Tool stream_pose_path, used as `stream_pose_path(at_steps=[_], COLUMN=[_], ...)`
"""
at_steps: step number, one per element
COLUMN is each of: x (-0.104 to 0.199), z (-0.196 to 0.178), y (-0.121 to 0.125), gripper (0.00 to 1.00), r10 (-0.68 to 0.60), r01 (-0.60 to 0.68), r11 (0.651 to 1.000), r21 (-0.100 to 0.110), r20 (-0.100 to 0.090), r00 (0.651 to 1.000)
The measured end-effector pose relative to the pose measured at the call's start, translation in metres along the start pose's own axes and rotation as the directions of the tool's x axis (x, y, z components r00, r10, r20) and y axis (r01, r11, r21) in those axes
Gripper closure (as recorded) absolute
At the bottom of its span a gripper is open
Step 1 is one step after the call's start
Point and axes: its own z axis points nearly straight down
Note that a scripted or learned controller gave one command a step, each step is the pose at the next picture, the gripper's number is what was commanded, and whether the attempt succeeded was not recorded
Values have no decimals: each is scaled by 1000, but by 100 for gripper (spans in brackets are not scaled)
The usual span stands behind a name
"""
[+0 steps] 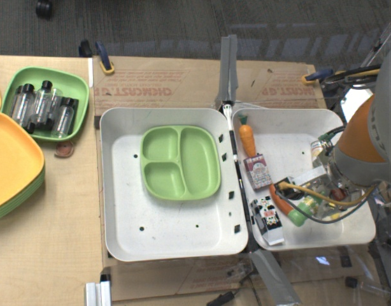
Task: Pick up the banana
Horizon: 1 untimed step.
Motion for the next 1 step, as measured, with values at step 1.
stream_pose_path(at_steps=[1], x=[22], z=[-49], y=[-6], gripper=[100], r10=[-109], r01=[109], r11=[994], r21=[-1], r20=[0], r00=[994])
